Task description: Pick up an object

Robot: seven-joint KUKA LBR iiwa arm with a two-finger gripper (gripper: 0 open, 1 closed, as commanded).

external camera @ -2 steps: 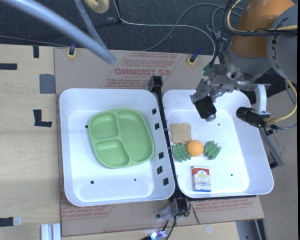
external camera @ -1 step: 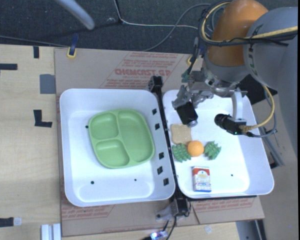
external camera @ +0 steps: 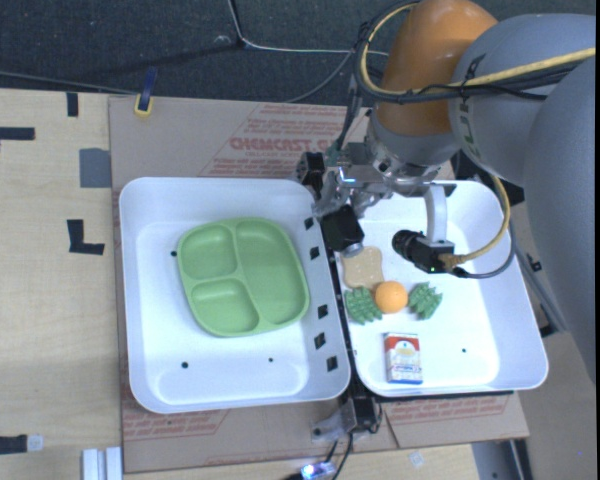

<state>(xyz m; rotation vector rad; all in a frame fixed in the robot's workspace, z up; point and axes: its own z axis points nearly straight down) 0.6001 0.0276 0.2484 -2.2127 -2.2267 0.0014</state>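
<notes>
The arm [external camera: 500,78], grey with an orange band above the wrist, is seen closest to the lens, looming in from the right over the top of the right bin [external camera: 500,358]. The pincer [external camera: 342,230] is lowered at the top left corner of that bin, beside the divide between the two bins; whether it is spread or pressed together cannot be told, since dark hardware and cables crowd around it, and nothing can be seen gripped in it. Just below the pincer a tan toast-like slice [external camera: 363,266] is laid flat on the bin floor, close to its tip, though contact cannot be judged. To the right of the pincer a black cylindrical part [external camera: 420,250] is hung from the wrist on a looped cable. Below the slice, a row of three small things is found: a green leafy piece [external camera: 361,306] on the left, an orange ball [external camera: 390,296] in the middle touching it, and a second green leafy piece [external camera: 425,300] on the right, just beside the ball. Further down, a small white carton with a red label [external camera: 403,357] is set apart from the row. In the left bin [external camera: 150,368] a green divided plate [external camera: 242,275] with three compartments is placed near the centre. Both bins are borne on a cardboard sheet [external camera: 230,128] spread over the light wooden surface [external camera: 40,298].
</notes>
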